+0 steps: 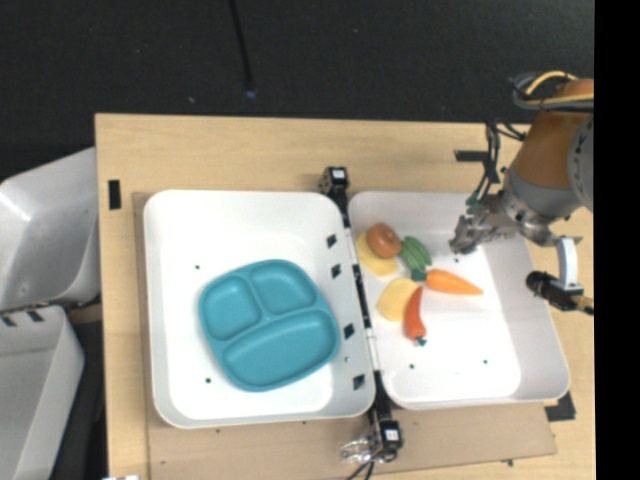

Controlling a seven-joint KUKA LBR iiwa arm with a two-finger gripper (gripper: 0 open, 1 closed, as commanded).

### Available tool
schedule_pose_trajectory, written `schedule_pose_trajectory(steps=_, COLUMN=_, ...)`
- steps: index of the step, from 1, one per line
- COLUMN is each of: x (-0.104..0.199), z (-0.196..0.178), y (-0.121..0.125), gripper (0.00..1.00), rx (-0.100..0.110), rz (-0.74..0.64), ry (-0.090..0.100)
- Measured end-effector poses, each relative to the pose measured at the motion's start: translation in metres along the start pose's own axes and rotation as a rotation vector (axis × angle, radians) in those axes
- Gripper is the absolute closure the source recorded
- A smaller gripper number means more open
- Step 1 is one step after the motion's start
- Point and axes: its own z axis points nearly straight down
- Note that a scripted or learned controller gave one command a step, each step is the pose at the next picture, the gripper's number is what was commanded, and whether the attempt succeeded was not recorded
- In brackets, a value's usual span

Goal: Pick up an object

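Toy foods lie in the right bin (500,368): an orange carrot (455,284), a red chili pepper (414,314), a yellow piece (396,297), a green vegetable (416,255), a brown-orange round piece (382,238) resting on a pale yellow piece (377,261). My gripper (466,236) hangs over the upper right part of this bin, just above and right of the carrot. Nothing shows between its tips.
The left bin (180,368) holds a blue divided plate (267,322). A black clip (334,179) sits at the top of the seam between the bins. The wooden bench (250,148) surrounds both bins. The arm's body (550,163) stands at the right.
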Motion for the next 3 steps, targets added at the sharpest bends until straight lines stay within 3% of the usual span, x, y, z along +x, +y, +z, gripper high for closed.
schedule_pose_trajectory(steps=1, x=0.003, z=-0.064, y=0.0, gripper=1.0, rx=0.014, rz=-0.005, ry=0.001)
schedule_pose_trajectory(steps=2, x=-0.001, z=-0.109, y=-0.001, gripper=1.0, rx=0.015, rz=-0.005, ry=0.001)
schedule_pose_trajectory(steps=3, x=-0.002, z=-0.128, y=0.0, gripper=1.0, rx=0.018, rz=-0.006, ry=0.002)
